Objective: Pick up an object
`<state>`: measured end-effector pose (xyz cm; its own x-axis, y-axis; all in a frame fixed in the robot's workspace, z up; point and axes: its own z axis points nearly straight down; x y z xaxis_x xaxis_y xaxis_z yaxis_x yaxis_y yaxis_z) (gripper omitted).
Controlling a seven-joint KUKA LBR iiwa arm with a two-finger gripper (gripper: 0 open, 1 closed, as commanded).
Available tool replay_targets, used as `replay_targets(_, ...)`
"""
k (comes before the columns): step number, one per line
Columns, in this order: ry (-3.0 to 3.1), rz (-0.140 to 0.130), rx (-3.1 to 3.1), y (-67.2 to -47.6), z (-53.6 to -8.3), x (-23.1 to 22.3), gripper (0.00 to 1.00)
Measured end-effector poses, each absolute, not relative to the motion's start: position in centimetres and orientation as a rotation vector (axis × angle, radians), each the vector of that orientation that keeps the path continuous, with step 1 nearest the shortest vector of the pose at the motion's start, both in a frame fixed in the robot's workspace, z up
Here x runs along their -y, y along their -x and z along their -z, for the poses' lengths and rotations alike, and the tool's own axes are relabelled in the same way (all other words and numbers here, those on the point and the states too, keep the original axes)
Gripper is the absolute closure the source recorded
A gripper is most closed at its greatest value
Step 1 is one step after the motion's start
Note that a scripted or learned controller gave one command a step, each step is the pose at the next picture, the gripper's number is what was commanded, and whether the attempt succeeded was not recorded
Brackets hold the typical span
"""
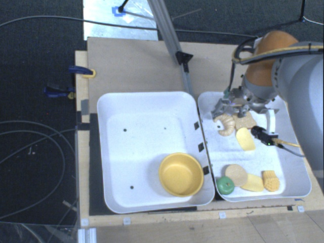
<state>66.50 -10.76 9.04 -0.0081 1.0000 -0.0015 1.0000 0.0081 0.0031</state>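
Note:
My gripper [232, 110] is low over the far end of the right bin [293, 184]. Directly under it lies a tan croissant-shaped piece [226, 125], touching or nearly touching the gripper; I cannot see it lifted. A pale yellow oblong piece [245, 138] lies just to its right. At the near end of the same bin sit a round tan cookie [236, 174], a green ball [225, 186], a yellow wedge [252, 184] and an orange waffle piece [271, 180].
The left bin [136, 130] holds a yellow bowl [181, 174] at its near right corner. A grey pole [167, 24] slants across the bench's far side. The arm's bulk covers the right bin's far right edge.

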Motion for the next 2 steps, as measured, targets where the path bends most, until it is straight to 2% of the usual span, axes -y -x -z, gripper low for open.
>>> replay_targets(1,-2.204,-0.007,-2.227,-66.7,-10.5,10.8,1.00)
replay_targets(2,-2.211,-0.006,-2.226,-66.2,-15.5,10.0,1.00)
